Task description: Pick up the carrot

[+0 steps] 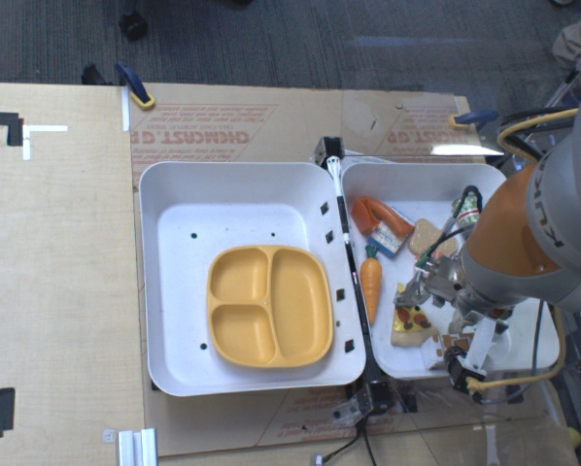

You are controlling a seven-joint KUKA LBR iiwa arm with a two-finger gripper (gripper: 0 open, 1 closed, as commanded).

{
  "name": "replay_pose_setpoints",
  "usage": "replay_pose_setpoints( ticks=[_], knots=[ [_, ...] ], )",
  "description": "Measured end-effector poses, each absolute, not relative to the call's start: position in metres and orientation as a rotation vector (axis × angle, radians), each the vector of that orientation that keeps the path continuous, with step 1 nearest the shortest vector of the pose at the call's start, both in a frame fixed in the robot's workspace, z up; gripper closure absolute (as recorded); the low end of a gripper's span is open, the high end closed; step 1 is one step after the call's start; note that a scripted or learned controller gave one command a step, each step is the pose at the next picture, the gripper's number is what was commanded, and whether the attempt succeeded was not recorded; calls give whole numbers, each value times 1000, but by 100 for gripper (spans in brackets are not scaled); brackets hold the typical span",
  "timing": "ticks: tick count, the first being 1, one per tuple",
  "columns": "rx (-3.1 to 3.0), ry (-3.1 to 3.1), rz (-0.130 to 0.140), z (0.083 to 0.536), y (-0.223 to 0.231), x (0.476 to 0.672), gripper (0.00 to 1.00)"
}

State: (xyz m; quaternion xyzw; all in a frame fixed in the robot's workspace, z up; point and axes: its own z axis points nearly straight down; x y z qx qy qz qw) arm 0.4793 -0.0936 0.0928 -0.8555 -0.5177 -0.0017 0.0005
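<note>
The carrot (370, 285) is a short orange piece lying lengthwise along the left wall of the right bin (403, 365). My gripper (418, 295) hangs low in that bin, just right of the carrot and apart from it. It sits over a pizza-slice toy (407, 328). The grey arm with its orange band (509, 231) comes in from the right and hides the bin's right half.
A long red-orange toy (380, 215), a small blue-and-white piece (385, 244) and a tan bread piece (425, 237) lie behind the carrot. The left bin (174, 212) holds a yellow divided plate (230, 260). The wall between the bins (349, 270) runs close beside the carrot.
</note>
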Motion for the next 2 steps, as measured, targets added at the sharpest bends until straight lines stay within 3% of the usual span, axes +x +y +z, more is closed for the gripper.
replay_pose_setpoints(
  ticks=[1,2],
  knots=[
    [-2981,-1021,-15,100,-94,482,0],
    [-3135,-410,-51,99,-98,489,0]
  ],
)
